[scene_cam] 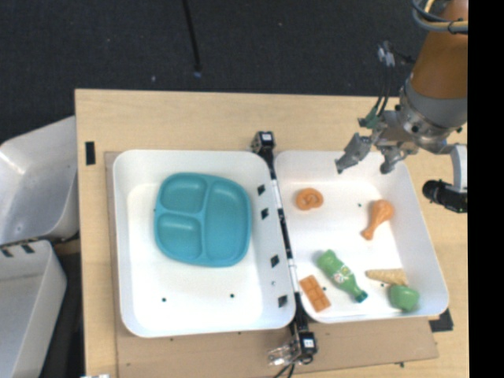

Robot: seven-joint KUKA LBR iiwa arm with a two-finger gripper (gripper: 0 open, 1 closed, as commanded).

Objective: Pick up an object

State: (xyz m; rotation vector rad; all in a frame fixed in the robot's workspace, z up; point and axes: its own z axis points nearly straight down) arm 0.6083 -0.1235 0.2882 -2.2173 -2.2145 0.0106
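End effector (368,158) at upper right of frame, over far edge of right bin (409,181); fingers spread apart, nothing between them. Judged staging pose: high and clear of bin walls for descent.

Pick candidates lie loose in right bin, spaced apart, so fingers can straddle one:
- drumstick (378,217), nearest end effector
- croissant (309,199)
- bottle (342,274)
- waffle (316,292)
- cone (387,275)
- green fruit (404,296), touching cone tip

Teal tray (203,218) occupies left bin (126,290), left of centre.

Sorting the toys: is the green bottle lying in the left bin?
No, the green bottle lies in the right bin, between the waffle and cone.
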